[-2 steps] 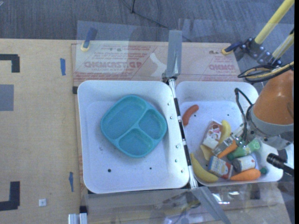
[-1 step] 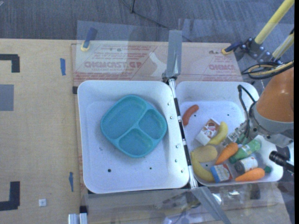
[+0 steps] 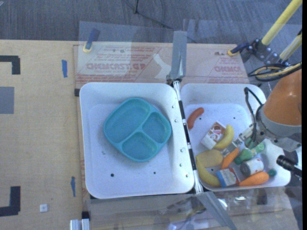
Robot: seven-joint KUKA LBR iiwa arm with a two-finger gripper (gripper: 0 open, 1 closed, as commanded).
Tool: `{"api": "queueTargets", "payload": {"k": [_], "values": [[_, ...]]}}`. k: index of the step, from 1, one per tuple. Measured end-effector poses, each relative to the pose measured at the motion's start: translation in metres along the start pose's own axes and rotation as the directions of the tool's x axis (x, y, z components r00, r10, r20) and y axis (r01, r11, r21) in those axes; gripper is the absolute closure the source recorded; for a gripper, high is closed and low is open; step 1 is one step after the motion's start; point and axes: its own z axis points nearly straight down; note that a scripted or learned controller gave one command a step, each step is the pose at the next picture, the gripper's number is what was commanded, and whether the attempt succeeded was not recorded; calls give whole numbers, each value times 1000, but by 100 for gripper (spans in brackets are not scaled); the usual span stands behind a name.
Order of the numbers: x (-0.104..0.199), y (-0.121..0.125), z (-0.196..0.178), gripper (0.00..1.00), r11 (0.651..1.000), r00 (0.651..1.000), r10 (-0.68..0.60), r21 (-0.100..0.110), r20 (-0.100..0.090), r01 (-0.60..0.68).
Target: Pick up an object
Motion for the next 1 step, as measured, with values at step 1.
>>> {"api": "queueTargets", "payload": {"k": [1], "values": [[-36,25,13,0,993,993,-114,9,-12,114]]}}
